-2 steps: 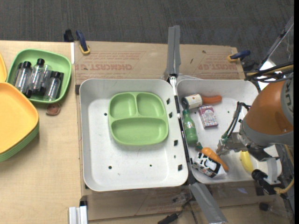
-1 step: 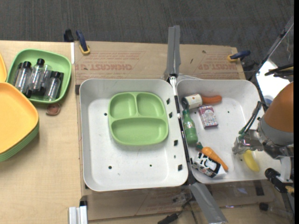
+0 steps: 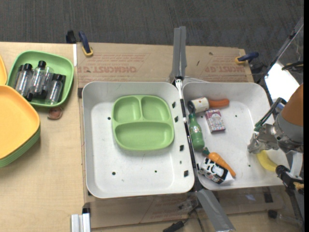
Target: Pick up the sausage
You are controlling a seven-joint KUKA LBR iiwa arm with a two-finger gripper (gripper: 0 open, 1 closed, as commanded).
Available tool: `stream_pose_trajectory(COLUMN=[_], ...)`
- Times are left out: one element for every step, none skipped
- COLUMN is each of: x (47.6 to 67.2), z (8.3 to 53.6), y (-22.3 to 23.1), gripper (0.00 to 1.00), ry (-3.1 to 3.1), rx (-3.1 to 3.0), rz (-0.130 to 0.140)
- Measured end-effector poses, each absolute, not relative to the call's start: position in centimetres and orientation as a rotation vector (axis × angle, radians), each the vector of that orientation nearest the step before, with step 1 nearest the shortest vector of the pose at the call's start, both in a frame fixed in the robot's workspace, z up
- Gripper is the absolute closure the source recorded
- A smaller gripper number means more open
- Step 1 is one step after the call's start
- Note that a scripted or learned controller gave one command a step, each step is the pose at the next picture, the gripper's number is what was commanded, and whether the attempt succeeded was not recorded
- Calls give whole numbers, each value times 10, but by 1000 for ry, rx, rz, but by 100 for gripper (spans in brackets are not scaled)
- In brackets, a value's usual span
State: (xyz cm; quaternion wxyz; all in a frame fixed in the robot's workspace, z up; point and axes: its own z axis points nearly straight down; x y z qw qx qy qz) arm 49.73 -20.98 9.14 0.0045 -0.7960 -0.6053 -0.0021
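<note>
A dark grey carpeted floor [image 3: 145, 8] runs across the top of the view. Below it stands a pale wooden bench [image 3: 48, 187], with a sheet of brown cardboard [image 3: 130, 64] printed with red lettering laid over its middle. Blue clamps [image 3: 86, 45] hold the cardboard at its far corners. A grey metal bar [image 3: 179, 52] stands upright at the far edge. The light is even and soft.

Green divided plate [image 3: 143, 122] in left bin [image 3: 96, 178]. Green bottle [image 3: 196, 133], pink card box [image 3: 215, 121], carrot [image 3: 222, 163] in right bin [image 3: 241, 175]. Upper left: green tray [image 3: 65, 76] of vials [image 3: 39, 82], yellow plates [image 3: 17, 127].
</note>
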Motion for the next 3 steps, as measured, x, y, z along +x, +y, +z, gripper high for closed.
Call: stream_pose_trajectory(x=[573,624,658], z=[110,238,145], y=[-199,-204,-203], gripper=[100,100,100], ry=[-1575,-1692,-1268], rx=[-2717,-2648,-2873], rz=[6,6,6])
